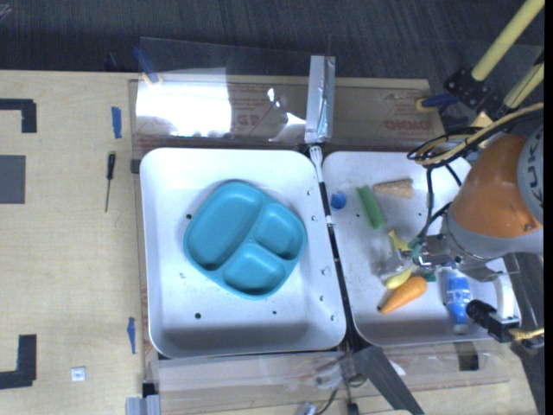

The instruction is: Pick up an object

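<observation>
1. The arm (497, 201) is in from the right of the frame, and its orange band covers the right side of the right bin (367, 328), so whatever lies under it is hidden.
2. The gripper (421, 256) sits low over the middle of that bin; it is dark and tangled with cables, and I cannot tell whether it is spread or pressed together.
3. Just below it is a yellow piece (396, 277), shape hard to make out, touching an orange carrot (404, 294). Nothing is plainly pinched.
4. A blue-and-white bottle (456, 294) lies at the lower right, partly under the arm.
5. Toward the top of the right bin there is one green stick (371, 206), one tan chunk (394, 188) and one small blue cap (337, 201) near the divider.
6. That makes six loose objects in the right bin.
7. The left bin (164, 188) holds one blue divided plate (246, 236), lying flat at centre.
8. Two bins are in view, side by side.
</observation>
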Controlling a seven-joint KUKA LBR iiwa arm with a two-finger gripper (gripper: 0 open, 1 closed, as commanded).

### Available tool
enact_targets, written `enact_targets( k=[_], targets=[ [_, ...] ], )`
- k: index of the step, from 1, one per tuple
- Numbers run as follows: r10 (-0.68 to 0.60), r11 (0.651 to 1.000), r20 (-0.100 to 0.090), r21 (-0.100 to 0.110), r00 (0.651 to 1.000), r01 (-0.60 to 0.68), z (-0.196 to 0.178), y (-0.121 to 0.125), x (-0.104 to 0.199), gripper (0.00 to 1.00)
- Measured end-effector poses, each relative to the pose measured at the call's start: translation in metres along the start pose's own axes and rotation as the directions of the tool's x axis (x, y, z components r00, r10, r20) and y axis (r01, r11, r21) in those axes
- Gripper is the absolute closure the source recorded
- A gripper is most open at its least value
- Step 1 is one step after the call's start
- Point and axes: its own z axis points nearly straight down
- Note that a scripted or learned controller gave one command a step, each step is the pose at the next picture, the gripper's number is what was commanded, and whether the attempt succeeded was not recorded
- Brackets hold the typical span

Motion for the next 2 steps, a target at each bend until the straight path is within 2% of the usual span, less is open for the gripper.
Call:
enact_targets(
  k=[1,2],
  targets=[
    [0.001,1.000,0.002,-0.007,1.000,-0.001,-0.012,0.002,0.000,1.00],
    [0.042,0.999,-0.003,-0.004,0.999,-0.042,-0.135,0.012,0.065,1.00]
  ],
)
